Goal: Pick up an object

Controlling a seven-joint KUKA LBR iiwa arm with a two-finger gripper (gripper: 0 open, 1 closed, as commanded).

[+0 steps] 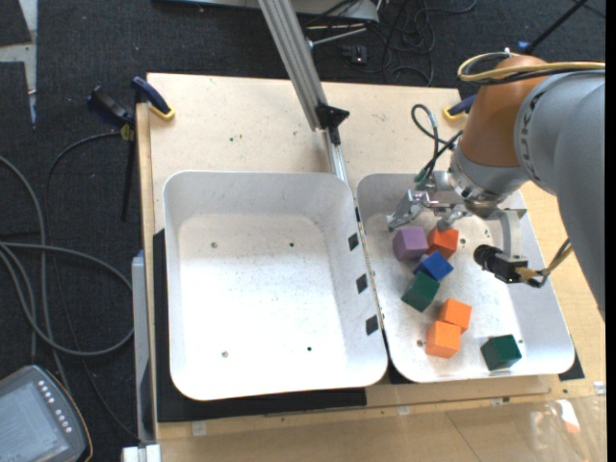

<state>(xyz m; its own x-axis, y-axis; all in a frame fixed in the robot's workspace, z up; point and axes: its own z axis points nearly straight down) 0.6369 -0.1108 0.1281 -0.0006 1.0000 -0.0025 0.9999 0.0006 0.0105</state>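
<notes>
My gripper (422, 218) hangs over the back of the right bin (549, 340), open, with nothing between its fingers. Just in front of it lie a purple block (410, 243) and a small orange block (444, 240), side by side. A blue block (435, 265) and a dark green block (420, 292) sit a little nearer the front. Two more orange blocks (456, 312) (444, 338) rest toward the bin's front, and another dark green block (500, 351) is at the front right corner.
The left bin (192, 258) stands beside the right one, sharing a raised middle rim (361, 258). A slanted metal bar (294, 51) runs from the top down to the bins' back edge. A black cable plug (491, 258) dangles off the wrist over the right bin.
</notes>
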